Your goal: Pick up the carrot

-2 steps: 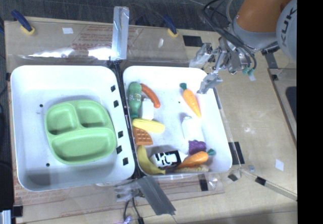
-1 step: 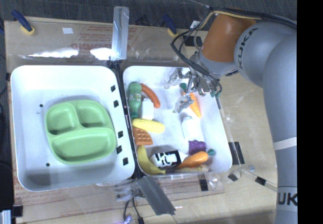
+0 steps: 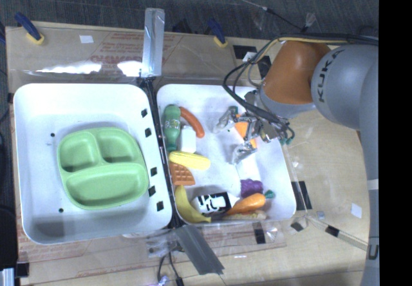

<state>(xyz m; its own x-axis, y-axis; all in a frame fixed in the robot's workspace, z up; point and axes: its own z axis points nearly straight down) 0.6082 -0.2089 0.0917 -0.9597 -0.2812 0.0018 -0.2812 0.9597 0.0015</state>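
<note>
The carrot (image 3: 248,203), orange with a green top, lies along the front wall of the right bin (image 3: 278,161), next to a purple item (image 3: 251,186). My gripper (image 3: 234,134) hangs over the bin's right middle, well behind the carrot and apart from it. Its two metal fingers (image 3: 226,118) stand spread, so it is open. A small orange piece (image 3: 241,129) shows between them close to the palm; I cannot tell what it is or whether it is gripped.
The right bin also holds a green bottle (image 3: 171,125), an orange sausage (image 3: 192,122), a corn cob (image 3: 190,161), a waffle (image 3: 183,176), a banana (image 3: 185,207) and a black-and-white item (image 3: 213,201). A green divided plate (image 3: 101,166) sits in the left bin (image 3: 26,143).
</note>
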